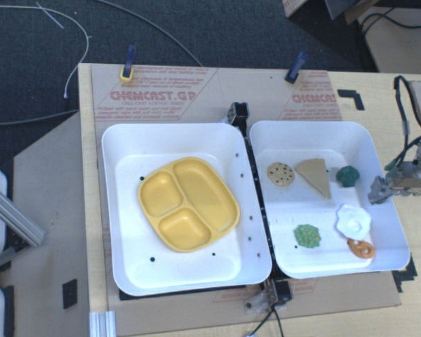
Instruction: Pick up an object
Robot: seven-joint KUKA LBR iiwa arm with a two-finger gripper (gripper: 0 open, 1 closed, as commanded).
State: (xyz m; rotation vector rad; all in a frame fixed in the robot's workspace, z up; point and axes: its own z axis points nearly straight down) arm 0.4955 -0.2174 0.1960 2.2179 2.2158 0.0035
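The right white plastic bin [321, 133] is bare along its top edge and bottom-left corner. A green broccoli piece [348, 176] and white fried egg [353, 222] crowd its right edge.

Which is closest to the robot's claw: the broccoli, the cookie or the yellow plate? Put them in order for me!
Measured from the gripper at the right bin's right edge in the camera view:
1. Broccoli, just to its left, nearest.
2. Cookie, on the left side of the same bin.
3. Yellow plate, over in the left bin, farthest.
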